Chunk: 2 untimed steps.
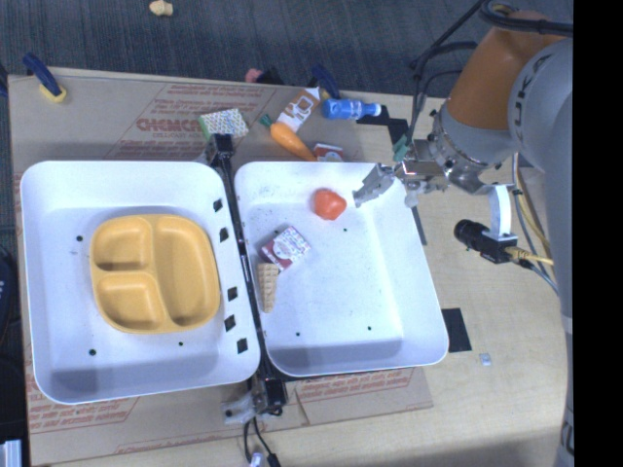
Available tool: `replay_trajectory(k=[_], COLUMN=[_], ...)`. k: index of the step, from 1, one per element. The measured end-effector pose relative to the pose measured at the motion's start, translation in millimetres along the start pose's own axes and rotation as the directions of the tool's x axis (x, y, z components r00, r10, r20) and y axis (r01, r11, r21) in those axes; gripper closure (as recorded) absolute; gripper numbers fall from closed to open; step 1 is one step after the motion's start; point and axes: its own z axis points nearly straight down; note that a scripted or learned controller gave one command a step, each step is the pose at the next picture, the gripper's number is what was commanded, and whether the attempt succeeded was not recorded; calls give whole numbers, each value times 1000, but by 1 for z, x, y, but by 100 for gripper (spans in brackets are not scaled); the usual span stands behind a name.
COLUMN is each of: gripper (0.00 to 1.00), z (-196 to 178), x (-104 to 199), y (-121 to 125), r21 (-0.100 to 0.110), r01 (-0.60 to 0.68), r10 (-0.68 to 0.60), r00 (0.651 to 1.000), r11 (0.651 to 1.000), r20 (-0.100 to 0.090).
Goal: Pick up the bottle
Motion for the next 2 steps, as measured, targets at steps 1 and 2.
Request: replay_trajectory(k=[1,2], gripper=[100,100], z=[-10,-28], x=[1,-22], y=[0,-61], r21=[2,-1], r01=[5,45], r10=[-5,-45], r00=[1000,999], r11=[1000,999], r20=[-1,0])
